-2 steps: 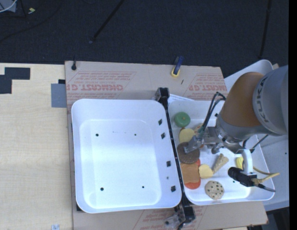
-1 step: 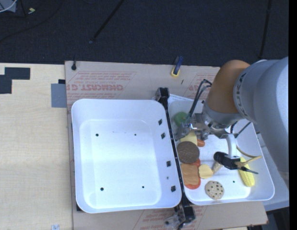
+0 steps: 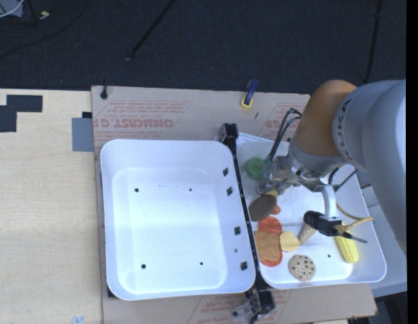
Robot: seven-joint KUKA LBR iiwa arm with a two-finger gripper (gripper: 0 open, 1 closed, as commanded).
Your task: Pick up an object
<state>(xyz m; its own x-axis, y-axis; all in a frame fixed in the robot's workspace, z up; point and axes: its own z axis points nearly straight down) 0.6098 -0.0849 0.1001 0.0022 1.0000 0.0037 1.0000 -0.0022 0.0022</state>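
My gripper [image 3: 269, 186] is down in the right bin [image 3: 371, 265], near its left wall. Just below it lies a brown oval piece [image 3: 262, 207], and a green round thing [image 3: 254, 167] sits just above and to its left. The grey arm with its orange band [image 3: 323, 120] reaches in from the right and hides the bin's upper right part.
Lower in the right bin lie a red piece [image 3: 270, 225], an orange slab [image 3: 268, 248], a yellow chunk [image 3: 290, 241], a speckled cookie [image 3: 302, 267], a pale cone [image 3: 307, 234] and a corn cob [image 3: 347, 249]. The left bin [image 3: 109, 201] adjoins across a black divider [image 3: 240, 201].
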